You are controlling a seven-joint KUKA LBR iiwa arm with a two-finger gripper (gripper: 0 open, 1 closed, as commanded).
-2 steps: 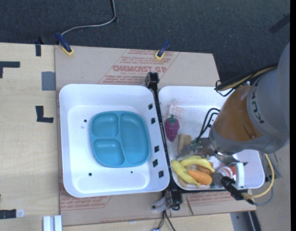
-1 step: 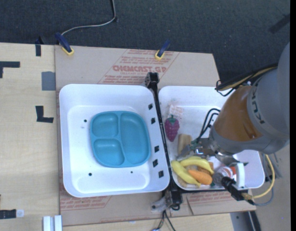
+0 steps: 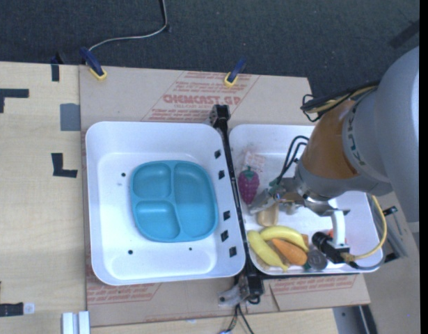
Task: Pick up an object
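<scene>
While the gripper [image 3: 271, 199] hangs low in the right bin [image 3: 360, 218], just beside the purple strawberry-shaped toy [image 3: 249, 183] near that bin's left wall, I cannot tell how its fingers stand. A pale piece [image 3: 267, 216], a banana [image 3: 269, 245] and a carrot [image 3: 290, 250] crowd the bin's front edge. Closing here could nudge the toy against the wall, or catch nothing.

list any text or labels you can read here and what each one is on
"CHEMCAST GP" in red, printed on the brown sheet under the bins, above the left bin.
Smaller red print repeats along the sheet's front edge below the bins; too small to read.
No readable text on the blue plate or the arm.
</scene>
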